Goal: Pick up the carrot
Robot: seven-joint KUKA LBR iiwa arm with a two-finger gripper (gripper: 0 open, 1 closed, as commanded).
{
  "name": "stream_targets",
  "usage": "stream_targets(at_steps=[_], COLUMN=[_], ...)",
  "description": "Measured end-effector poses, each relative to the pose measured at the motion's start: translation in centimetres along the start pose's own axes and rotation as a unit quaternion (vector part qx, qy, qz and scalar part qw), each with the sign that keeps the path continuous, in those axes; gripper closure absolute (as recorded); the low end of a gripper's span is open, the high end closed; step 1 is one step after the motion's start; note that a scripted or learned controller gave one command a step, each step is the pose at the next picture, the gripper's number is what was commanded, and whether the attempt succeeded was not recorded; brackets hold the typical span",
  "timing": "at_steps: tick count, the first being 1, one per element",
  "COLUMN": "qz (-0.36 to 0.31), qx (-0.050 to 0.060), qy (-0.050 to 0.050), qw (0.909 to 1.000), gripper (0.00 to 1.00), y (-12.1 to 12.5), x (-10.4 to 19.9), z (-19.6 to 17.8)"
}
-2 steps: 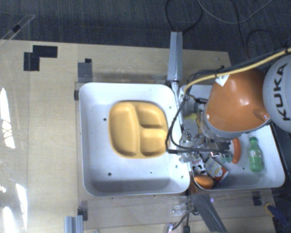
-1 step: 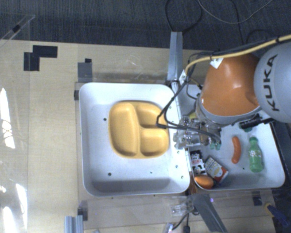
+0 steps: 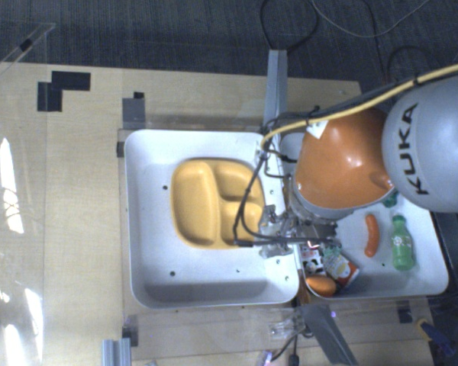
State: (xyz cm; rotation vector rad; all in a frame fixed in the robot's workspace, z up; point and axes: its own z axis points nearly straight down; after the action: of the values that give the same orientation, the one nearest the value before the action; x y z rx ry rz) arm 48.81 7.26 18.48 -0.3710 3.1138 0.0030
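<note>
The carrot (image 3: 372, 235) is lying in the right bin (image 3: 424, 277) at lower right of the frame, beside a green bottle (image 3: 401, 242). Likely light, stiff and smooth, it is inviting a mid-length grasp. The tool's (image 3: 290, 231) state cannot be told.

The arm (image 3: 435, 147) comes in from the right edge of the frame, its big grey link filling the upper right with the maker's name running down it. Below and to the left sits the orange band (image 3: 340, 166), a glossy dome right of centre, facing the camera. The wrist points straight down from there, so we're looking along its length. Under the orange dome there's a cluster of grey metal and black cables, and that's the gripper (image 3: 290, 235), low in the middle of the frame. A yellow hose and dark cables trail along the arm's upper side and loop down towards the wrist. The wrist hardware hides the fingers from this angle.
</note>
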Motion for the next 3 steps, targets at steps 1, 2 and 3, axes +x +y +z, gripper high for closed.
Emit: stream_targets(at_steps=[1,2,3], qz=[0.074,-0.108,-0.169], qx=[0.000,0.000,0.000], qy=[-0.001,-0.002,-0.001], qw=[0.9973,0.9942,0.9856], gripper=[1.00,1.00,1.00], y=[3.7,4.2,6.1], x=[-1.9,-3.1,-3.9], z=[1.8,-0.3,4.9])
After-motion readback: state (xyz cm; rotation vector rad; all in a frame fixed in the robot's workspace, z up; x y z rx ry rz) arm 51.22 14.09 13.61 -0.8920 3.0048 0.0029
